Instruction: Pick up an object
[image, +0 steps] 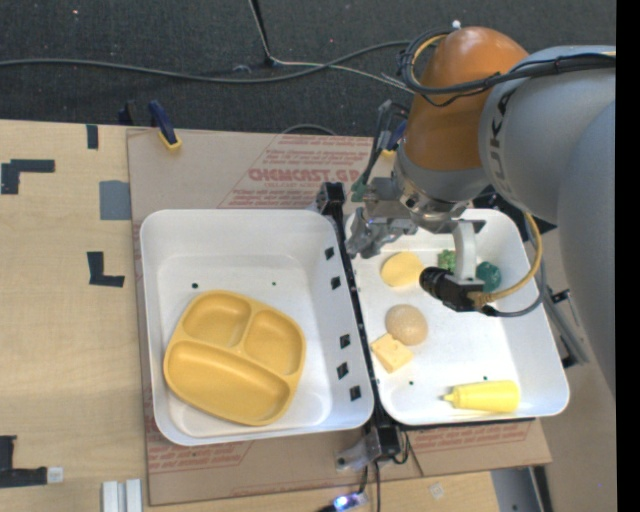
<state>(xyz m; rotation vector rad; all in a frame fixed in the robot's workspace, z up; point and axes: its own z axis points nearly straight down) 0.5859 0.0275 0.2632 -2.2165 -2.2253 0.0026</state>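
Overhead, one yellow tray (235, 355), one yellow bottle (485, 396), gripper (375, 232) state unclear

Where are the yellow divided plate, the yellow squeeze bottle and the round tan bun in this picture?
yellow divided plate (235, 358): camera view, middle ridge of the plate.
yellow squeeze bottle (486, 396): camera view, middle of its body.
round tan bun (406, 324): camera view, top of its dome.

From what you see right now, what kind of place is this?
Probably a robotics lab test bench: two white bins sit on taped cardboard, holding toy-like items such as a yellow divided tray, and loose cables run behind.
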